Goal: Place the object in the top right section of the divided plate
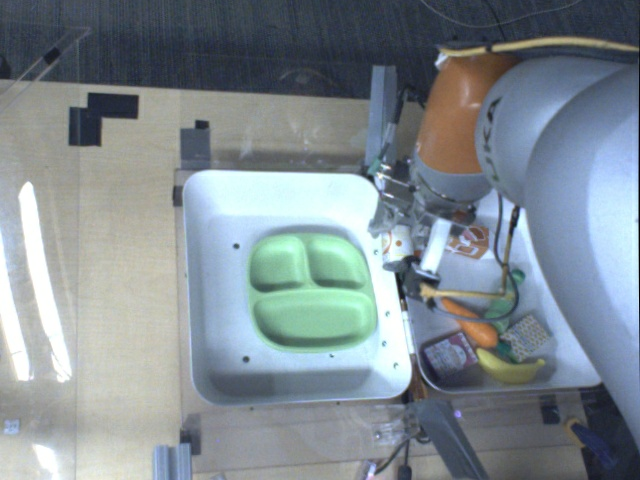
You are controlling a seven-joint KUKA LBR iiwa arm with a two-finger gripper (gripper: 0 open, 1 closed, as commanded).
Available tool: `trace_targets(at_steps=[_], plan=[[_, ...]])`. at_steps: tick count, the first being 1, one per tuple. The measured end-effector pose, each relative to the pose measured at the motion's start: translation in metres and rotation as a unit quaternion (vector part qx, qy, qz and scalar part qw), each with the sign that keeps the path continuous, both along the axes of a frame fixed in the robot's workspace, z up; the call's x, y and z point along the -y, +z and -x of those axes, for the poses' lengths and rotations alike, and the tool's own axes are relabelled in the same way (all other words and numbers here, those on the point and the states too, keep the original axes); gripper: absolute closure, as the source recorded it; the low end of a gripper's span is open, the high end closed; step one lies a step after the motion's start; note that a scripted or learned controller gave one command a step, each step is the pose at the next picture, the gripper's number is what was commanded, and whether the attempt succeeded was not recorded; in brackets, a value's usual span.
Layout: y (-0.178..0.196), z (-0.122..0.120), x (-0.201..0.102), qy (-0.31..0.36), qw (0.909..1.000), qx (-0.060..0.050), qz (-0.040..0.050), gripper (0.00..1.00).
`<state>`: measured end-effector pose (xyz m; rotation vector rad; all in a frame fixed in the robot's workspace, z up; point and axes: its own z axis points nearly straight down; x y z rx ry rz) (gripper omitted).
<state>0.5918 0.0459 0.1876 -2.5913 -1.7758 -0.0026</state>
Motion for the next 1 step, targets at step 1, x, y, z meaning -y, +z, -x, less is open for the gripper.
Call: trace_targets(at_steps=[1], plan=[[0.0002,-0.0001,0.0004,0.000,1.0000,0.000,-0.0001,0.00]])
